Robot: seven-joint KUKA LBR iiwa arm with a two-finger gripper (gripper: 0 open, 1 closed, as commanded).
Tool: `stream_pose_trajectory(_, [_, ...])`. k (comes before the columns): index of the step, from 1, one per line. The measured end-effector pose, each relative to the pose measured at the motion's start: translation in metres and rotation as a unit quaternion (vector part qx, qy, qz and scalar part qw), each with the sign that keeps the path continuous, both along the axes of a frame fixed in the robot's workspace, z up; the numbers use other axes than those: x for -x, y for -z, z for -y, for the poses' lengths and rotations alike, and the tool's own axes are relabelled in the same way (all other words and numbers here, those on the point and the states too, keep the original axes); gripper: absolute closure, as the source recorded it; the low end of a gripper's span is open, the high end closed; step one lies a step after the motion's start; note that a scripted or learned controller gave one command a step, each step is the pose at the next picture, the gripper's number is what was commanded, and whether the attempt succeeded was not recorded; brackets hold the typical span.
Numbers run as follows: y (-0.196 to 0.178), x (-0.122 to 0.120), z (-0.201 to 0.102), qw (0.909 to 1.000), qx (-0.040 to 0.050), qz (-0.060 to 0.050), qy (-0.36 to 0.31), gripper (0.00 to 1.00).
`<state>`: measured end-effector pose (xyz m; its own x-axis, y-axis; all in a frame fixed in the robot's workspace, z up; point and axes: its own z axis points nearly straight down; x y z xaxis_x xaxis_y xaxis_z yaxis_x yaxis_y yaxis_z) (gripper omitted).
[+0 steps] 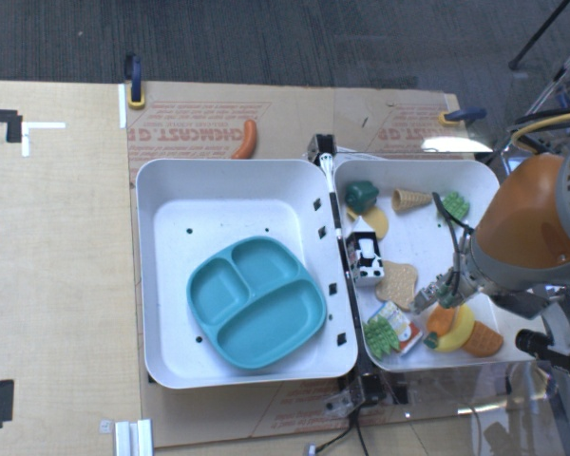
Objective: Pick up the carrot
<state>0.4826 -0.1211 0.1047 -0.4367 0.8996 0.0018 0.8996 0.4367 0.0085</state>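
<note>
Two white bins (pixel 152 255) side by side; gripper (pixel 444 293), grip unclear, touches the carrot (pixel 441 320).

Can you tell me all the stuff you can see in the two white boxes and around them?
left bin: one, white, left half of the bench
plate: one, teal with three sections, in the left bin
right bin: one, white, beside the left bin
carrot: one, orange, near edge of the right bin, by the gripper
banana: one, yellow, next to the carrot
ice cream cone: one, tan, far part of the right bin
toast slice: one, beige, middle of the right bin
sausage: one, orange-red, on the cardboard behind the left bin
gripper: one, grey, above the carrot
</note>
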Motion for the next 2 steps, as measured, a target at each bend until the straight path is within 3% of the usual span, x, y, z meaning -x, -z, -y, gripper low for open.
stream_pose_trajectory(2, [-0.018,-0.0041,0.0018,1.0,0.0016,0.004,0.002,1.0])
